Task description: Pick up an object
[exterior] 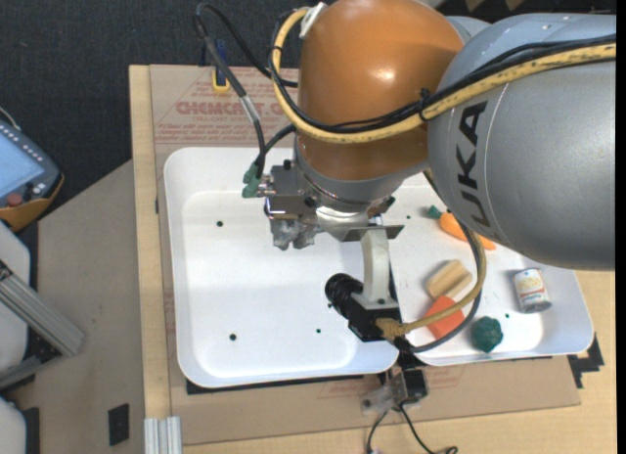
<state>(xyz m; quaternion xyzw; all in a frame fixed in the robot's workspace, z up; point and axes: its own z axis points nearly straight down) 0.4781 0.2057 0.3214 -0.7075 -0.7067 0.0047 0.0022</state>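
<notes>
- A tan wooden block lay tilted in the right bin, and it serves as the landmark for every place below.
- The gripper hung well to the left of the tan wooden block and a little above it in the view, over the bare floor of the left bin.
- Whether the gripper was released or clenched could not be told, since the wrist hid most of it from above. Nothing could be seen held in it.
- The arm crossed the view above the tan wooden block, its orange band up and to the left of the block.
- The things that could be picked all lay around the tan wooden block, in the same bin:
- An orange-red piece lay just below the block, close against it.
- A green lump sat down and to the right of the block, near the orange-red piece.
- A small white bottle with a reddish label stood to the right of the block, apart from it.
- An orange carrot-like thing lay just above the block, partly under the arm.
- A small green bit lay further above the block, beside the orange carrot-like thing.
- Printed brown cardboard lay far up and to the left of the block, beyond the left bin.
</notes>
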